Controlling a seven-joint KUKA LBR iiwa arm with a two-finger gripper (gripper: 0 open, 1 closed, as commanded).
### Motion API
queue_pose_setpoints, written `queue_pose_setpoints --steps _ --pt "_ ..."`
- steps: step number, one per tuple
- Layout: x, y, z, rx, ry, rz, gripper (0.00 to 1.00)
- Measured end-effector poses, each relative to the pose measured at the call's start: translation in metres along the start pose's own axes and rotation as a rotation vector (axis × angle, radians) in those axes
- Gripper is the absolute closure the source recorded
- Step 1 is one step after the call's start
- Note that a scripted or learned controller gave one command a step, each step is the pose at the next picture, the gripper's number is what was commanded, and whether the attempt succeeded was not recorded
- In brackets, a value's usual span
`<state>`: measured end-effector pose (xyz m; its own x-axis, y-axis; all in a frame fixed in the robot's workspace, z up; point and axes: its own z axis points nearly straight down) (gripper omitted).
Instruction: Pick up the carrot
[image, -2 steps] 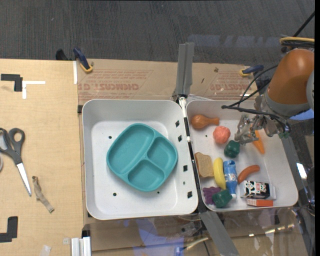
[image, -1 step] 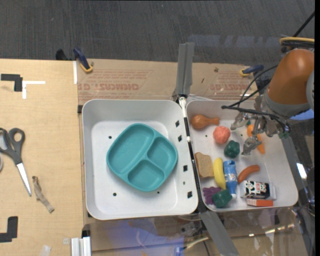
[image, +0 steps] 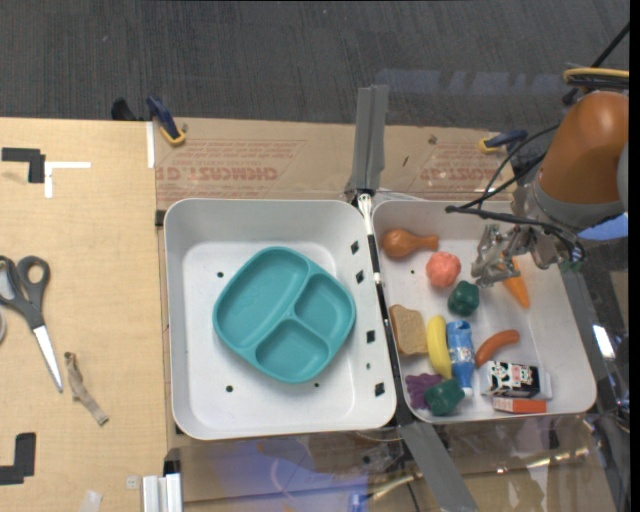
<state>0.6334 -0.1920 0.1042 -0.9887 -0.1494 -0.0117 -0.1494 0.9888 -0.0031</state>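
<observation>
Gripper (image: 497, 262) and wrist hang over the upper right part of the right bin (image: 570, 330), and whether the tool is spread or closed cannot be made out from this angle. Just beside its tip, to the right, the carrot (image: 516, 291) lies on the bin floor, with a dark green piece (image: 463, 298) and a pink ball (image: 443, 268) near on the left. A teal divided plate (image: 285, 314) sits in the left bin (image: 190, 330).
</observation>
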Motion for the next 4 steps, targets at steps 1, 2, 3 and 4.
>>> queue_pose_setpoints --steps 1,2,3,4 --pt "-0.023 -0.033 0.009 -0.001 0.002 0.073 1.0" --pt "-0.036 0.043 -0.117 -0.001 0.003 0.128 1.0" --pt "0.05 0.033 -0.028 -0.003 0.01 0.013 1.0" --pt "0.013 0.035 -0.115 -0.003 0.006 -0.066 1.0"
